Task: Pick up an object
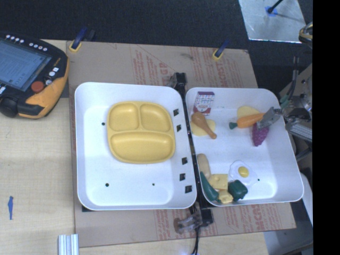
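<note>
**Over the right bin's far edge, nothing in my grip**

I'm looking at the toy food in the right bin, and any piece could be the pick. Closest to me is the purple grape bunch, lying just below and to the left of my gripper. The orange carrot sits right beside it, its tip pointing left, with a pale yellow wedge touching it from above.

My gripper hangs at the bin's right side, dark fingers aimed left toward the carrot's thick end. How wide my jaws stand, I cannot tell; the fingers blur together here, and nothing sits visibly between them.

Further left: a drumstick lies slanted, below a small red-and-white packet. Down in the near corner, a fried egg, a dark green pepper and a cluster of yellow pieces crowd together.

Across the divider, the left bin holds a yellow divided plate. Off to the far left, a teach pendant rests on the bench.
</note>
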`<state>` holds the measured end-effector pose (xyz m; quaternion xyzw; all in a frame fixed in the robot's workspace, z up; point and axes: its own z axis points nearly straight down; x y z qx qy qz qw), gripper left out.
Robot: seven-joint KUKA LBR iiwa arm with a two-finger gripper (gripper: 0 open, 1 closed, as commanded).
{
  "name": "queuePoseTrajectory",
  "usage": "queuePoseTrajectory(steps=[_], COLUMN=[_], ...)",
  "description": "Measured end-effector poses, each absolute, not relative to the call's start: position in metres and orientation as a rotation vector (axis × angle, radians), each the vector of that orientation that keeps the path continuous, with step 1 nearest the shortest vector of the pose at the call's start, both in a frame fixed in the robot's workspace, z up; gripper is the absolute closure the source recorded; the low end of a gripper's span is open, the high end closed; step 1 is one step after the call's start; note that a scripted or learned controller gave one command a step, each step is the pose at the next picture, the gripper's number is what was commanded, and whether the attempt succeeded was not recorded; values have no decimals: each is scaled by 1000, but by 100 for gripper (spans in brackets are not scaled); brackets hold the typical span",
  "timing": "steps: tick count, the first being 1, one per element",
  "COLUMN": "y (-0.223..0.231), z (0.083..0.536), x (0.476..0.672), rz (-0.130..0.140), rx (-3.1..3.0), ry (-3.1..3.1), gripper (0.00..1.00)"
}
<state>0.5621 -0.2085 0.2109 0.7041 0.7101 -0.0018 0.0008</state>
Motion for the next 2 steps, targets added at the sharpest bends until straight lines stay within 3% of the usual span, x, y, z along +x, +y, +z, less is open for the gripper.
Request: queuePoseTrajectory(steps=[1, 2], y=[-211, -212], z=[85, 103], x=[593, 593], rz=[-9, -6], rx=[2215, 2212], ry=[2236, 2231], gripper=[0, 100])
